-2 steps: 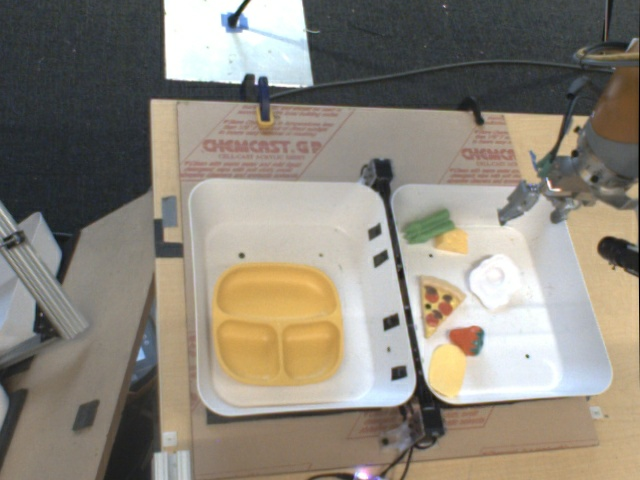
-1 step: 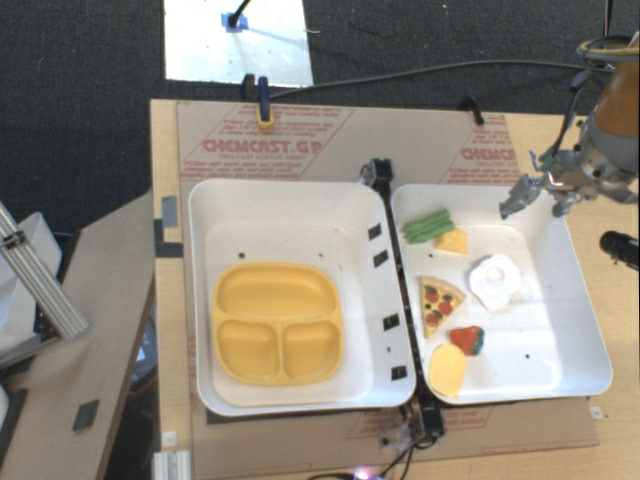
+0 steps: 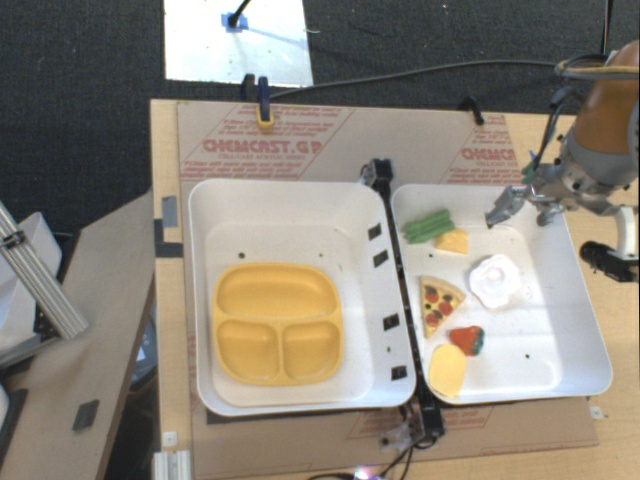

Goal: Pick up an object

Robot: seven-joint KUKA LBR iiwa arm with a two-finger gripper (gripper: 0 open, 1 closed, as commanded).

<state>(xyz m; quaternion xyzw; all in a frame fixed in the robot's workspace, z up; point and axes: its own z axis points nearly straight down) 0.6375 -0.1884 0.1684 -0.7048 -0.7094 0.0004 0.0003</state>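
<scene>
In the right bin (image 3: 575, 353) lie several toy foods: a green bean pod (image 3: 428, 226), a yellow cheese wedge (image 3: 453, 242), a white fried egg (image 3: 494, 280), a pizza slice (image 3: 440, 303), a red strawberry (image 3: 467, 339) and a pale yellow oval piece (image 3: 448, 370). My gripper (image 3: 523, 210) hangs over that bin's far edge, above and to the right of the cheese wedge. Its fingers are spread, it is open, and nothing sits between them. The egg is just below it in the view.
The left bin (image 3: 230, 208) holds a yellow divided plate (image 3: 280, 321). A black divider with clips (image 3: 392, 268) runs between the bins. A cable (image 3: 420, 68) crosses the back of the bench toward the arm (image 3: 605, 118) at the right.
</scene>
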